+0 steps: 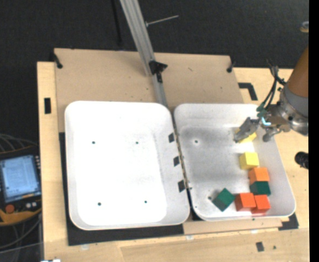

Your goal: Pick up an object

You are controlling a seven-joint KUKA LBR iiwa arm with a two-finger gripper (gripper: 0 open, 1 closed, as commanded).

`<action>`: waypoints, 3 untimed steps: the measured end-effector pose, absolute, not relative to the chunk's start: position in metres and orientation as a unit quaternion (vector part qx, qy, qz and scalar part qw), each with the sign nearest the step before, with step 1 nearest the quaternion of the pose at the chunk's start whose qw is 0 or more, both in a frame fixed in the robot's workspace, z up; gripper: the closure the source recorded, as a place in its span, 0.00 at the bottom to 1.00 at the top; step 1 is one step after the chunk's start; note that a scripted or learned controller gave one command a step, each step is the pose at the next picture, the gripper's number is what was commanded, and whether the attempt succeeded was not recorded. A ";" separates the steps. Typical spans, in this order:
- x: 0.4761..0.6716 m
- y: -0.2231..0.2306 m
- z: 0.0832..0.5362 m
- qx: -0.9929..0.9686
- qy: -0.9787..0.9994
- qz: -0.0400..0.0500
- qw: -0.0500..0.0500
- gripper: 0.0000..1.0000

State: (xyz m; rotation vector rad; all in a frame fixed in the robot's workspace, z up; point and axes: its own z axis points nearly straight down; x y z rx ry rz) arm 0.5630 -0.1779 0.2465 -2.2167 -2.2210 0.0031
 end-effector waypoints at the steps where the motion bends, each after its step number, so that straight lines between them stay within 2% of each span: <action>1: 0.564 -0.178 0.249 -0.706 -0.708 -0.001 0.000 0.00; 3: 0.563 -0.182 0.163 -0.708 -0.707 0.002 0.001 0.00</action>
